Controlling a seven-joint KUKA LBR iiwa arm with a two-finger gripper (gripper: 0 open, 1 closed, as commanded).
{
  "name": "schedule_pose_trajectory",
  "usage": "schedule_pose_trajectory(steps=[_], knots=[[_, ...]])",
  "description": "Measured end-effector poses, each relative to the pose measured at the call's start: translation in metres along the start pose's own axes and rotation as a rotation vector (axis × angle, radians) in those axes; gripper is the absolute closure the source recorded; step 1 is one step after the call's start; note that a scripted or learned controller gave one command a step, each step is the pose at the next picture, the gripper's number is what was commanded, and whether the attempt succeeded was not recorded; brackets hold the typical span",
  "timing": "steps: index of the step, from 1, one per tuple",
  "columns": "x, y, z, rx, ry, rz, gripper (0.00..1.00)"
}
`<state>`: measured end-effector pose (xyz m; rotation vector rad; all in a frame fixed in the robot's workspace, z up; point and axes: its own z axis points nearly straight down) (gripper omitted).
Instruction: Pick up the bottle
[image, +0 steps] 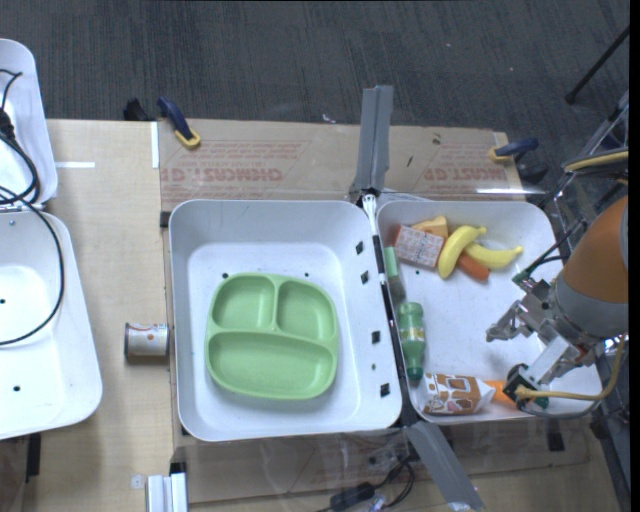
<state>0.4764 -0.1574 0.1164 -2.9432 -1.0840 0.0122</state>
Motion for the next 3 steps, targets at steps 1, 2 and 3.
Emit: schedule_pose_trajectory(steps=[1,2,3], knots=[[0.049,-0.035,0.029,-0.001,0.0,0.294,0.0],[0.116,0.024,0.028,-0.002,-0.002,0.431,0.0],[0.116,0.024,0.029,-0.002,-0.002,0.431,0.0]])
